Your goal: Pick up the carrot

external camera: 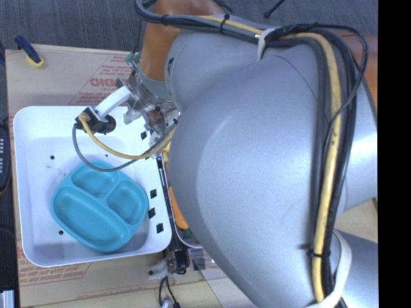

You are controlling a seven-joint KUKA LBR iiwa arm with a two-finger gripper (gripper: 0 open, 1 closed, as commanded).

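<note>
Looking down, I see my arm [257,159] masking the carrot [180,218], so I cannot tell the jaws' state.

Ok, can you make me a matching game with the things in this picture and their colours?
Things:
1. divided plate
2. bin
3. band above the wrist
4. big arm

Colours:
A. orange
B. grey
C. blue
D. white

Pairs: 1-C, 2-D, 3-A, 4-B
</note>
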